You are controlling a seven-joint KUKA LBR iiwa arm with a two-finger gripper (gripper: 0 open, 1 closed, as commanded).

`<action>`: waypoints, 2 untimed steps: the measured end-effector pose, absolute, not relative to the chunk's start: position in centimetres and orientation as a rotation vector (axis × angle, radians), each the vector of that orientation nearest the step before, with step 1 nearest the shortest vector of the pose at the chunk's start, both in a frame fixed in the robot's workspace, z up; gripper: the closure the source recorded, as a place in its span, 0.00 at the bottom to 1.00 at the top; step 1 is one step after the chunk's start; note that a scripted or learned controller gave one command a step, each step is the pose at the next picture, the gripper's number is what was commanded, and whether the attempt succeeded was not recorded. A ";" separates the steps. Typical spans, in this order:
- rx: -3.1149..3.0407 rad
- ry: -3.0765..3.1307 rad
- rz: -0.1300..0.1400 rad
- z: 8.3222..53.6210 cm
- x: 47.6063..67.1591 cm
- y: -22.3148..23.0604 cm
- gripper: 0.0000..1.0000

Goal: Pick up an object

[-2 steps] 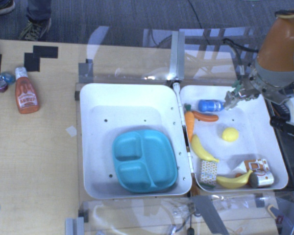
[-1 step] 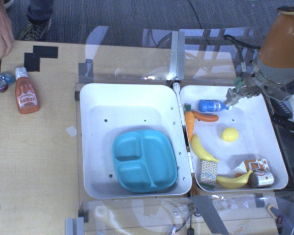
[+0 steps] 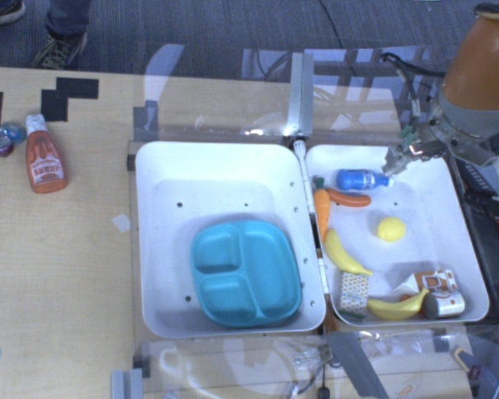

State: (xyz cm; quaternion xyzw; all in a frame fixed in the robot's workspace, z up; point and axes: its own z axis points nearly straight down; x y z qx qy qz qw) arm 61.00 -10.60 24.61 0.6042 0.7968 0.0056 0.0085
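Jaws on the gripper [image 3: 397, 160] are pointed down and to the left over the back of the right bin [image 3: 475, 266], and from where I stand I cannot tell how far apart they are, nor can I see anything caught between them. Far off to their left, out on the wooden bench, a red sauce bottle [image 3: 46, 163] lies flat with its white cap pointing away from me. Closer, though well to the left of the jaws, sits the left bin [image 3: 162, 166], and a blue divided plate [image 3: 245, 273] rests in its near half. Just past the wall between the bins, left of and nearer to me than the jaws, an orange carrot [image 3: 321, 212] lies along that wall, with a banana [image 3: 343, 254] just in front of it. The blue bottle [image 3: 359, 179] lies on its side right beside the jaws, on their left, its cap end toward them; whether they touch it I cannot tell. A yellow ball [image 3: 390, 229] sits alone almost straight in front of the jaws, and a second banana [image 3: 397, 307] and a small box [image 3: 439, 283] lie against the near wall, well apart from them.
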 end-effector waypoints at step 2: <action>1.904 2.493 0.006 25.5 55.2 -10.5 1.00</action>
